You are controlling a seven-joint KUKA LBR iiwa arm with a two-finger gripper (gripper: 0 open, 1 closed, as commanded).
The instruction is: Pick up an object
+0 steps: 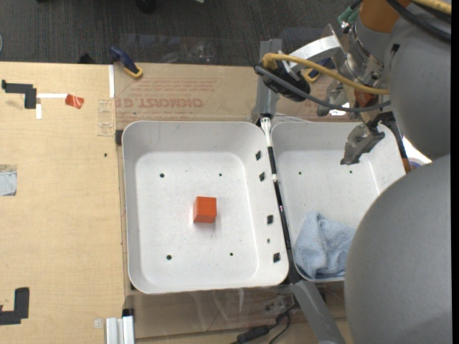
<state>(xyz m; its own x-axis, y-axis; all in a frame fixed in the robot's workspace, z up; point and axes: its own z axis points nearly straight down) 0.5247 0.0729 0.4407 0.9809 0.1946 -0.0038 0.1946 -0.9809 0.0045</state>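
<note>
- Nearest the camera, in the right bin: a crumpled light blue cloth lies in the near corner, partly hidden behind my grey arm. Nothing touches it.
- Left bin: an orange block sits alone on the floor, a little near of centre, well apart from every wall.
- Farther back, over the right bin's far right part: my gripper hangs above the floor. The dark fingers look narrow, with nothing between them; I hold no object.
- Position: well apart from the block, and apart from the cloth too.
- Progress, as I judge it: the pick has not been made. Choosing an object, descending, closing and lifting all remain.
- Closer candidate: the cloth, in the same bin.
</note>
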